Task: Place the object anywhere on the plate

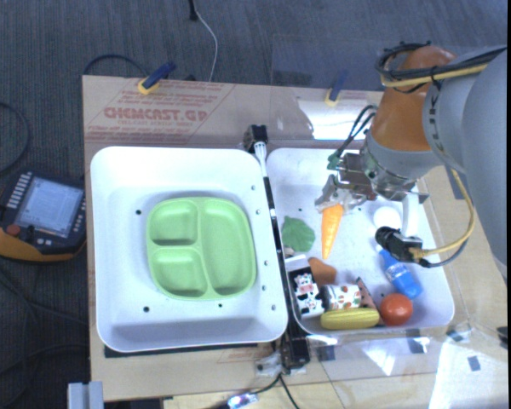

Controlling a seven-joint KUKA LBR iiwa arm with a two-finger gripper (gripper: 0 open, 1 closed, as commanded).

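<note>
Over the right-hand bin (277, 164), the tool (339, 201) hung from the grey arm (481, 75), below its orange band, with the toy carrot (330, 229) directly beneath it, broad end up against the fingertips and tapered tip slanting down toward the bin floor. The carrot's top appeared to sit between the fingers, so the tool was judged to be closed on it, though the contact itself was too small to confirm. The green plate (201, 247) lay in the left-hand bin (111, 228), well apart from the carrot, across the two adjoining bin walls. To do the step well, the carrot would have to be carried high enough to pass those raised walls and released low over one of the plate's compartments, since a smooth tapered body is likely to roll or skid if dropped from height. The plate looked like moulded matte plastic, rounded at the corners and divided by low ridges into three shallow wells. The bins were glossy white with sloped sides. Around the carrot lay other small toys: a green leafy piece (297, 232), a yellow banana-like piece (349, 318), a red tomato (396, 308) and a blue bottle (402, 279), all apparently hard, smooth plastic.
</note>
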